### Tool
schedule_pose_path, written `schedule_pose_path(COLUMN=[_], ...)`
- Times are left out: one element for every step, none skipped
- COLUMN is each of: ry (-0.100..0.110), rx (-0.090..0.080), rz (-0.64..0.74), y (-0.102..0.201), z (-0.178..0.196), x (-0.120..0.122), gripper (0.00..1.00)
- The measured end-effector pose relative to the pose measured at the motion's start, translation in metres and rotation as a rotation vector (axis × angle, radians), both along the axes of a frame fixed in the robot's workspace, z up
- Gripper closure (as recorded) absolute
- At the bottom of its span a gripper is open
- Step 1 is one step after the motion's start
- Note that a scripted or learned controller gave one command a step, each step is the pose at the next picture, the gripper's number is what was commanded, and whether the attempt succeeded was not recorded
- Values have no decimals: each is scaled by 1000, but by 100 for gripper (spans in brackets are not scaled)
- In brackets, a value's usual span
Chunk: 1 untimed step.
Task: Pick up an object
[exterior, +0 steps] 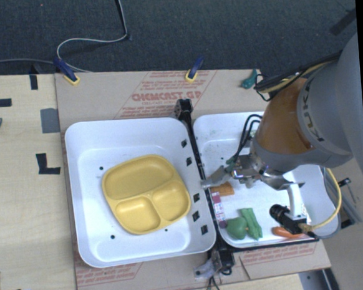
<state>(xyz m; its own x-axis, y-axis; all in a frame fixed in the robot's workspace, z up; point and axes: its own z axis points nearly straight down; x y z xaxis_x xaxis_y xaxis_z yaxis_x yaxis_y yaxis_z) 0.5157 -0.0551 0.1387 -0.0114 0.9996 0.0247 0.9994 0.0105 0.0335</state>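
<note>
The arm reaches into the right bin [230, 122], its end effector [224, 174] low near the bin's left wall, just above a small orange piece [223, 191]; whether it is wide or narrow I cannot tell. A green toy [245, 224] lies near the front edge. The left bin [84, 180] holds a yellow divided plate [146, 193].

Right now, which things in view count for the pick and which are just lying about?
For the pick: gripper, green toy, small orange piece, yellow plate, in the bins.

Lying about: clamps, cable, cardboard sheet.
</note>
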Motion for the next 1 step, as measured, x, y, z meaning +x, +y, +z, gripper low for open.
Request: schedule_pose_path(ry=[0], rx=[0], rz=[0], y=[0], z=[0], x=[0], gripper=[0])
